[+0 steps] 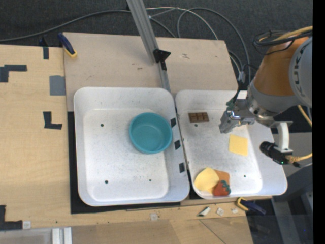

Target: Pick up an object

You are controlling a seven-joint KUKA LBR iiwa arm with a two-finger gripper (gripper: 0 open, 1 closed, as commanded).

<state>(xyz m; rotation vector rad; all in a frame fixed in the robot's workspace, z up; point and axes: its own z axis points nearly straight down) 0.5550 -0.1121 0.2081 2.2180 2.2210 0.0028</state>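
Fingers (227, 125) hang over the right bin (254, 189), just above the far edge of the yellow slice (238, 145); whether they are spread or closed cannot be told from this angle, and nothing shows between them. Nearest in that bin, a yellow lump (205, 179) lies touching a red and orange piece (221, 185) at the near rim. Farther back sits the slice, then a brown bar (198, 117) near the far left corner. The left bin (91, 136) holds a teal bowl (150, 132), upright, toward its right side. Both bins rest on the counter (30, 151), side by side.
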